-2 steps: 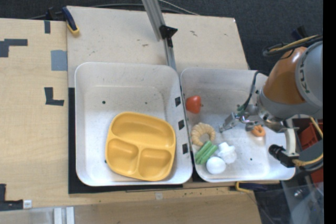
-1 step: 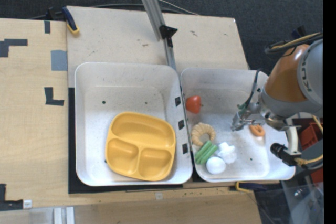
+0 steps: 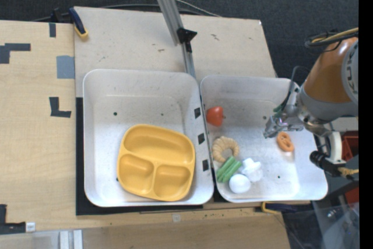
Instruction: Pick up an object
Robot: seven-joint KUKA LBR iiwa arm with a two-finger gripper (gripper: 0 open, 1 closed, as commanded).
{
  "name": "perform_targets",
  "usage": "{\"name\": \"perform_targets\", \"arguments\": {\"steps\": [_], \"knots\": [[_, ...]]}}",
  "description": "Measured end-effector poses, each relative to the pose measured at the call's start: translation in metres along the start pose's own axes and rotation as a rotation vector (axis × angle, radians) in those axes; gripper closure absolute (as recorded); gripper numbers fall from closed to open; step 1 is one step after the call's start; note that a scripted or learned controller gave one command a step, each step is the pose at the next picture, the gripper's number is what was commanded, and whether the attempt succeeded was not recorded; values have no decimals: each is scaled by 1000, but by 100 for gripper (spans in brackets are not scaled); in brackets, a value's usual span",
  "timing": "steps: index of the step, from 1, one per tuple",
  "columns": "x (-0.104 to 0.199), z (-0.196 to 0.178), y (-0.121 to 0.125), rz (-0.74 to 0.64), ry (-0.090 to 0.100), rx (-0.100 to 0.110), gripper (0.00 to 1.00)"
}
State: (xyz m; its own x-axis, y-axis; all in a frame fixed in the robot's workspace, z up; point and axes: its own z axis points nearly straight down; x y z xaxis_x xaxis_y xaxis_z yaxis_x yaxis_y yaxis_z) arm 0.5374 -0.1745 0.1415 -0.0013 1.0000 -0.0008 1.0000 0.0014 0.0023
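Note:
The right bin holds a red tomato-like piece, a tan ring-shaped pastry, a green piece, two white pieces and a small orange piece. My gripper hangs over the right part of this bin, just left of the orange piece and apart from it. Nothing shows between its fingers.
The left bin bears a yellow divided tray in its lower middle. A grey metal pole slants from the top down to the wall between the two bins. The arm's orange band is at the right.

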Motion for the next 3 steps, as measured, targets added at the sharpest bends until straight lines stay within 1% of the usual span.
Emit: {"name": "perform_targets", "arguments": {"steps": [1,2,3], "knots": [[-3,-46,8,-1,-1,-1,100],[-12,-93,9,1,-1,-2,100],[33,-97,17,-5,2,2,100]]}}
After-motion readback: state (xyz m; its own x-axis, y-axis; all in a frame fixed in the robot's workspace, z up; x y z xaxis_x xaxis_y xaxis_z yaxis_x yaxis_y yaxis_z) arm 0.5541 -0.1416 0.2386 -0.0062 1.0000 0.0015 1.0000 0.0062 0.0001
